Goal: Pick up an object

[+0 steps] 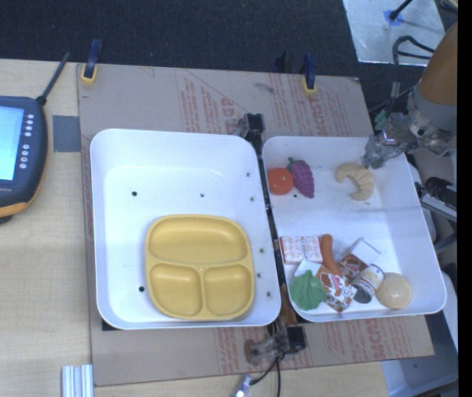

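The bench carries two shallow white bins side by side. The left bin (pixel 112 172) holds a yellow divided tray (pixel 199 265), lying flat toward its near side; I judge it too broad and flat for a two-finger pick, so it is not a candidate. The right bin (pixel 421 222) holds all the small objects, which is why my arm (pixel 441 73) reaches in from the right over its far right corner.

My gripper (pixel 378 154) hangs at that far corner, just beside the croissant (pixel 357 180) and slightly to its right. At this resolution I cannot tell whether my fingers are spread or closed, and nothing is visibly between them.

The croissant is my likely target. It lies alone in the far part of the right bin, well apart from the rest, so approach is unobstructed except for the bin wall next to it on the right.

Remaining objects:
- Purple grapes (pixel 302 177) and a red tomato (pixel 280 180), touching, at the far left of the right bin, against the dividing wall.
- A crowded near cluster: a pale round ball (pixel 393 291), a green leaf piece (pixel 306 291), an orange carrot-like stick (pixel 327 253) and small packets (pixel 301 247). These touch or overlap, so a clean grasp there is harder.

A handheld control pendant (pixel 0 157) lies on the bench at far left, clear of my path.
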Controlling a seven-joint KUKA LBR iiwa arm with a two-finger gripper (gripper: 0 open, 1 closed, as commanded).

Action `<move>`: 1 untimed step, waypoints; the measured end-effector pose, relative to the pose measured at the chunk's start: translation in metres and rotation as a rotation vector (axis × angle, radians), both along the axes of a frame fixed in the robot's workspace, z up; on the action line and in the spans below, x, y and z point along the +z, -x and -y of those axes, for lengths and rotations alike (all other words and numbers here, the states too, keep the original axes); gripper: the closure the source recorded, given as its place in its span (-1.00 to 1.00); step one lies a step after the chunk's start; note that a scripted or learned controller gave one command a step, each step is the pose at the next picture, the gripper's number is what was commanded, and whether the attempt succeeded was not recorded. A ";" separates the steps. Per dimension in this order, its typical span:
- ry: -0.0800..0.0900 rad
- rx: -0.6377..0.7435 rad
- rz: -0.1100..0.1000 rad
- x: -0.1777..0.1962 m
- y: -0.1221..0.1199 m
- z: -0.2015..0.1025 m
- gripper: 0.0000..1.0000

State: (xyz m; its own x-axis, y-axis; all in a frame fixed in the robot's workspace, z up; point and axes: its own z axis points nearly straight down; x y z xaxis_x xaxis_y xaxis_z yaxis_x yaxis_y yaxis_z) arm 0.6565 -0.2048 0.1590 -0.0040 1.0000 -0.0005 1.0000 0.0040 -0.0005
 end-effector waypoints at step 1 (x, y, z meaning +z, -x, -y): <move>0.000 0.001 -0.004 -0.046 0.002 0.007 -1.00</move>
State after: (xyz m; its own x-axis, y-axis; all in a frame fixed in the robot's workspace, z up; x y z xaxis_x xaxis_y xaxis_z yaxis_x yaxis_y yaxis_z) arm 0.6543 -0.2114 0.1126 -0.0045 1.0000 -0.0004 1.0000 0.0045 -0.0046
